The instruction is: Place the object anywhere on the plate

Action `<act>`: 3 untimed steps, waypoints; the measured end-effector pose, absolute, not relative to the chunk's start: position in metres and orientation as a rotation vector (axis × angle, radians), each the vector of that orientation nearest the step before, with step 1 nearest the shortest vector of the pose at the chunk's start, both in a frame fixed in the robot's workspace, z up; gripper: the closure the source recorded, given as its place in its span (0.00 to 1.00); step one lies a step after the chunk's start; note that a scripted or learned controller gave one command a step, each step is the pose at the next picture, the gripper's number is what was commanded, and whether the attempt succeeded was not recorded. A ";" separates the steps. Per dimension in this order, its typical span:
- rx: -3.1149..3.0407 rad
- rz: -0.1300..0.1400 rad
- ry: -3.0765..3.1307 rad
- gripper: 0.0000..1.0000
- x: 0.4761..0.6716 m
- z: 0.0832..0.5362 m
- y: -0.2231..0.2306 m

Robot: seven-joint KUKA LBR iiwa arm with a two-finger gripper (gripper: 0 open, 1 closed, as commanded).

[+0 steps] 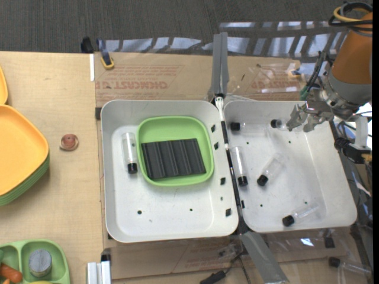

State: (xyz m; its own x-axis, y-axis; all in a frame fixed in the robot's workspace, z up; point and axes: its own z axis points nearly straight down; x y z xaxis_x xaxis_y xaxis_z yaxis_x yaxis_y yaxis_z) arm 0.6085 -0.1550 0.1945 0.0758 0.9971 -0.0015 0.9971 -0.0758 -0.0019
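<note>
A green square plate point(173, 126) sits in the left bin point(172, 223), with a dark ridged slab point(174, 158) lying on it. Just left of the plate, a clear vial with a black cap point(129, 151) lies on the bin floor. Several more clear, black-capped vials lie in the right bin point(331, 218): one along its left wall point(238, 161), one near the middle point(271, 168), one at the front point(301, 213). My gripper point(305, 117) hangs over the right bin's far right corner, open, with nothing between its fingers, well away from the plate.
Two small black caps point(235, 125) point(275, 123) rest near the right bin's far wall. A metal divider point(220, 70) runs between the bins at the back. Left of the bins, stacked orange plates point(21, 152), a small red knob point(69, 141) and a green food tray point(35, 262) lie on the bench.
</note>
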 end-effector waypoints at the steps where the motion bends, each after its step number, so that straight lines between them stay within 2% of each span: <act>1: -2.304 0.004 -2.135 0.00 0.609 0.195 -0.155; 2: -2.366 0.005 -2.064 0.00 0.555 0.179 -0.201; 3: -2.485 0.004 -1.922 0.00 0.526 0.282 -0.194</act>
State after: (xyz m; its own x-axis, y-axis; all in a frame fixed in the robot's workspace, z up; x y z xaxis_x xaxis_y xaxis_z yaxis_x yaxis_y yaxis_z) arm 0.5259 -0.1944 0.2823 0.2512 0.9679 -0.0022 0.9679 -0.2512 -0.0014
